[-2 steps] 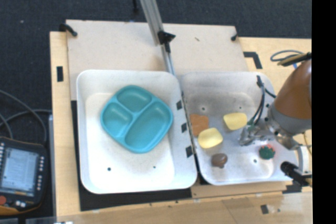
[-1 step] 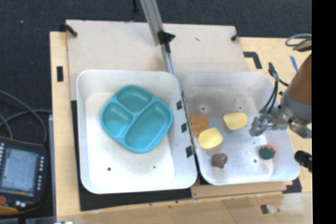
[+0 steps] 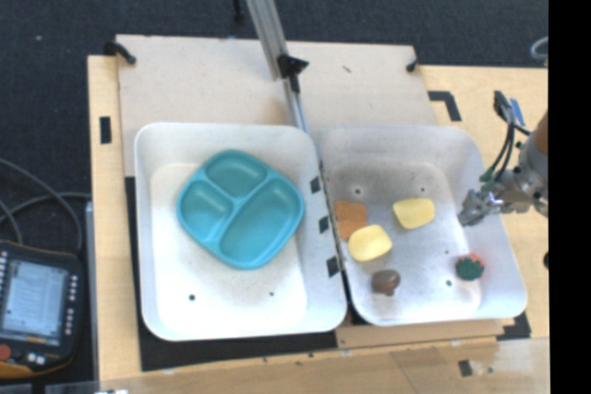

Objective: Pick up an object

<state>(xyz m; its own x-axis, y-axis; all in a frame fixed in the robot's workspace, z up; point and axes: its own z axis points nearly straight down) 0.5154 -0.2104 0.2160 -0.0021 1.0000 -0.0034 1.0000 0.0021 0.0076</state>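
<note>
The pincer (image 3: 473,206) is hovering over the right bin's (image 3: 388,148) right edge, grip unreadable from here, nothing visibly held; the nearest target, a yellow piece (image 3: 414,213), is lying just left, long axis roughly left-right.

Left bin (image 3: 157,291): teal tray (image 3: 241,208). Right bin (image 3: 499,291), beside it: orange piece (image 3: 350,216), two yellow pieces (image 3: 369,244) (image 3: 414,213), brown lump (image 3: 386,281), green-red item (image 3: 470,268). Gripper (image 3: 473,207) above its right rim.
</note>
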